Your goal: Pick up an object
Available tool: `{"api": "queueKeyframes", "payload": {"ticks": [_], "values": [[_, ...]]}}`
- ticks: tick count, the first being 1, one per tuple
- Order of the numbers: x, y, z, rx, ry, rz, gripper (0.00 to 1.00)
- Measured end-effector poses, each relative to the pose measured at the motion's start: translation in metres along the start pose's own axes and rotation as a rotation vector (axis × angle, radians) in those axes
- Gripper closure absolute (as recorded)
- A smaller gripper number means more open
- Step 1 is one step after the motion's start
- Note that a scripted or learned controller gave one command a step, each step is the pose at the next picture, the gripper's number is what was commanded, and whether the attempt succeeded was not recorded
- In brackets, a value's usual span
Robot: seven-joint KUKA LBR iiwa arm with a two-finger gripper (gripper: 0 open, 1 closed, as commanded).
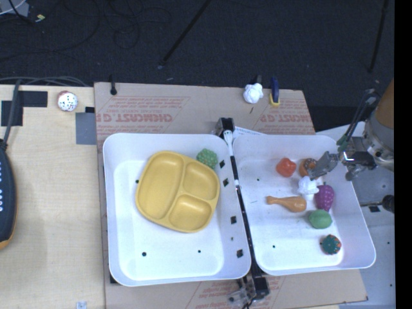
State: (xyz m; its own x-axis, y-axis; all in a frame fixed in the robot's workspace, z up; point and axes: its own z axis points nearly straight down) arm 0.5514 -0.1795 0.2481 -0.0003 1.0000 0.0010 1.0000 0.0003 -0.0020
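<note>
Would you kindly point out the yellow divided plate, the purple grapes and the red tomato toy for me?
yellow divided plate (168,172): camera view, on the ridge between its compartments.
purple grapes (324,196): camera view, middle of the bunch.
red tomato toy (286,167): camera view, centre of its rounded top.

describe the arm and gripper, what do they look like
The arm enters at the right edge: a grey metal wrist with an orange band above it. A thin dark cable loops over the wrist. The gripper is small, grey metal, with slim fingers reaching over the right bin.
</note>
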Motion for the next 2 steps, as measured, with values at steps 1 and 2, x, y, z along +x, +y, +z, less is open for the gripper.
{"api": "queueKeyframes", "payload": {"ticks": [1, 2], "values": [[0.003, -0.008, 0.167, 0.001, 0.0, 0.0, 0.0], [-0.001, -0.007, 0.15, 0.0, 0.0, 0.006, 1.0]]}}
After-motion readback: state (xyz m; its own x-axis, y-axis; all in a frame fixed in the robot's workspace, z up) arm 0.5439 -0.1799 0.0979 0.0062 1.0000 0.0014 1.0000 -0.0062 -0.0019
